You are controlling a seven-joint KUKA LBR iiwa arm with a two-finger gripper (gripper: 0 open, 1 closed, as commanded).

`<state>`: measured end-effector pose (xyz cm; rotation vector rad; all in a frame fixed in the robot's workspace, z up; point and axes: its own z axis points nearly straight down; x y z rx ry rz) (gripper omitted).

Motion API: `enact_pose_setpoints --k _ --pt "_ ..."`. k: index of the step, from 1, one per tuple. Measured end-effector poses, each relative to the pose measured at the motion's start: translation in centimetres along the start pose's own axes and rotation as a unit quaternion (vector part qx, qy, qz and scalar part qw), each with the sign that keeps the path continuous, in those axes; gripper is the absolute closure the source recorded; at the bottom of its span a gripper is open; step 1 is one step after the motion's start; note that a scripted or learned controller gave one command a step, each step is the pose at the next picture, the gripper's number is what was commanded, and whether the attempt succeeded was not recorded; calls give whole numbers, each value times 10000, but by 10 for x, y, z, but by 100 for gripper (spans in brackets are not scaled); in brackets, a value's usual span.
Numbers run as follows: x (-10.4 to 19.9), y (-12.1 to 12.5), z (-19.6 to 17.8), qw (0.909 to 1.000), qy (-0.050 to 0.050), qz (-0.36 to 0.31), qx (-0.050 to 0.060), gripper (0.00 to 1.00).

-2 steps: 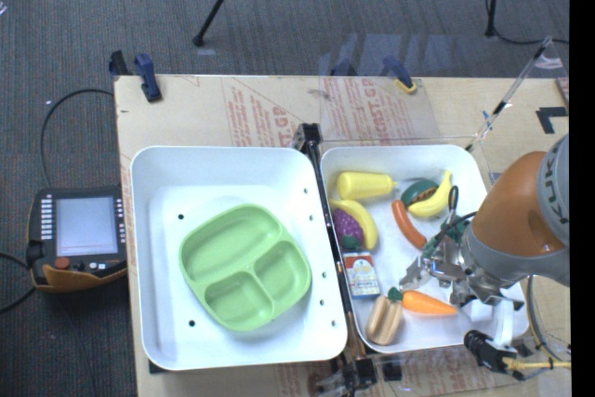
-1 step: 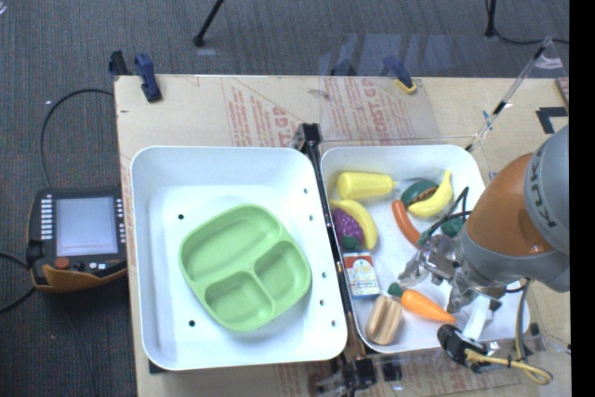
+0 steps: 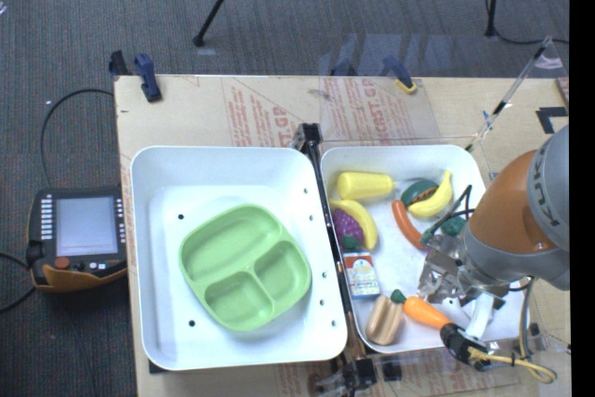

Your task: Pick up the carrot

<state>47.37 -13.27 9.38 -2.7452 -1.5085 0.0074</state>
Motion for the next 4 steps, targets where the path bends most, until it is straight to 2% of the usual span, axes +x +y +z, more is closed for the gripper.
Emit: enact_pose_setpoints --k 1,2,3,4 --pt "0 0 0 10000 0 11 0 0" --pt "15 -7 8 9649 -4 -2625 -18 0" --pt "14 -8 -1 9663 0 -2576 -2 100" --pt "77 -15 -93 9915 -1 -1304 -29 100"
